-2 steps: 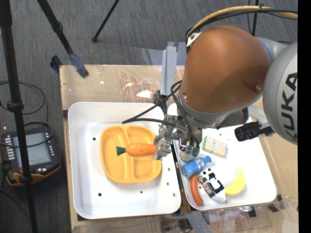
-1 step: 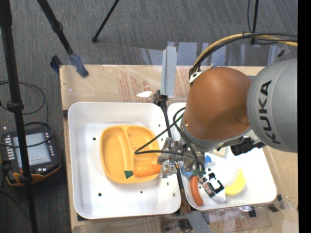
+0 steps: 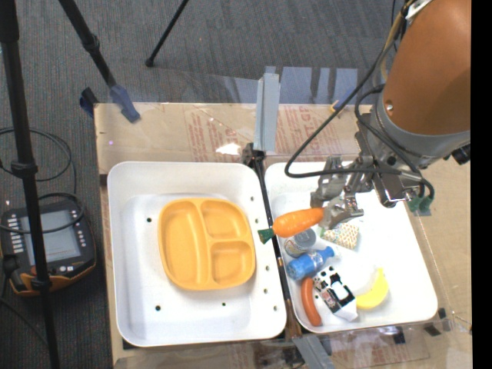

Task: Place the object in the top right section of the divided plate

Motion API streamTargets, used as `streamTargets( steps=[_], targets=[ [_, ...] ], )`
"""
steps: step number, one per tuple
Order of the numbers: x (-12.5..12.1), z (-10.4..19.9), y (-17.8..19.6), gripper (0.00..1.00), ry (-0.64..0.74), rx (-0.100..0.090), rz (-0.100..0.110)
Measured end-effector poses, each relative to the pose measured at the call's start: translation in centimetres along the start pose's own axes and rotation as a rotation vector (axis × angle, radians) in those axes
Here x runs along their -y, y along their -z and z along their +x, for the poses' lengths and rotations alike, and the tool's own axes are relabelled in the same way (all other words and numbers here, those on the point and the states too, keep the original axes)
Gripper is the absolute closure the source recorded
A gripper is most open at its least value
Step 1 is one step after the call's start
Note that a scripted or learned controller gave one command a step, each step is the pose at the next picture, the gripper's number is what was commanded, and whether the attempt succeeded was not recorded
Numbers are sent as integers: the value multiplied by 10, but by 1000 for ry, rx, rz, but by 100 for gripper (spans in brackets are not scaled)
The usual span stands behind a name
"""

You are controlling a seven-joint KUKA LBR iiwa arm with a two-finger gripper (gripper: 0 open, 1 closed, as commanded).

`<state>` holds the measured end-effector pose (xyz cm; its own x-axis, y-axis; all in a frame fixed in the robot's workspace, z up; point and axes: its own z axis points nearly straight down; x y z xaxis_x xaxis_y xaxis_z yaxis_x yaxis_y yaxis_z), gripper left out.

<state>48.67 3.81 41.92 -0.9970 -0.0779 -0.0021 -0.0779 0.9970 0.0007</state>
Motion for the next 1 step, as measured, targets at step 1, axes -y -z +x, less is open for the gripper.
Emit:
streamTargets(
  steps=[1],
  targets=[
    [-47,-2,-115,100,-92,-5,1]
  ],
)
